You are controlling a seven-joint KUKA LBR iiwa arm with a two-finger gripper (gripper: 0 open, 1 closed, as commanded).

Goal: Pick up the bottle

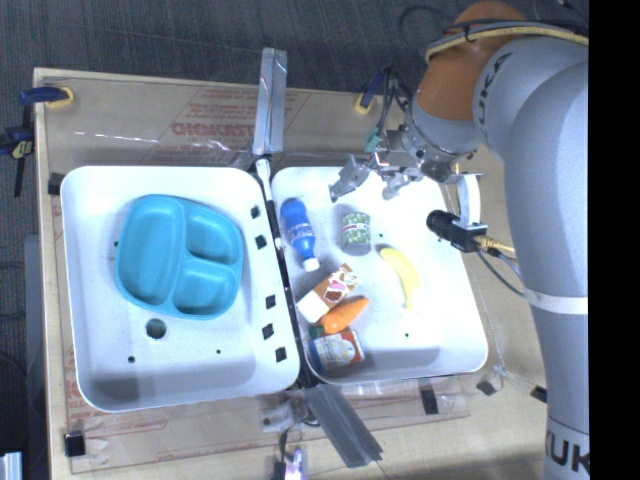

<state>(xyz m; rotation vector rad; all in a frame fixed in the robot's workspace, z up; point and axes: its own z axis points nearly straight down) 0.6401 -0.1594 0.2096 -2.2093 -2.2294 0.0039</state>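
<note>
Nearest the lens, at the bottom rim of the right-hand white plastic bin point(470, 353), lay a small green-and-orange packet point(335, 349), and from it the clutter ran upward toward the task's thing: an orange carrot-shaped toy point(346, 314), a red-and-white carton point(331, 290), and then the blue plastic bottle with a white cap point(297, 230), lying on its side along the bin's left wall, cap pointing down the picture. That bottle sat to the left of and somewhat below the two-finger gripper point(376, 176), apart from it, with nothing touching it from above. Just below the gripper stood a short green-labelled can point(354, 230), and below and to its right a yellow banana point(402, 272) lay on the bin floor. The gripper hung over the upper part of the right bin near its top rim; its metal fingers point(350, 180) appeared spread, with open space between them, and nothing was held or touched. By my reading the step in hand was the approach, with the grasp not yet begun. The next move would call for travel leftward and down past the can, the spread fingers straddling the bottle's narrow body across its width, then a close before lifting. Far to the gripper's left, the other white bin point(90, 368) held a blue sectioned tray point(181, 254).
</note>
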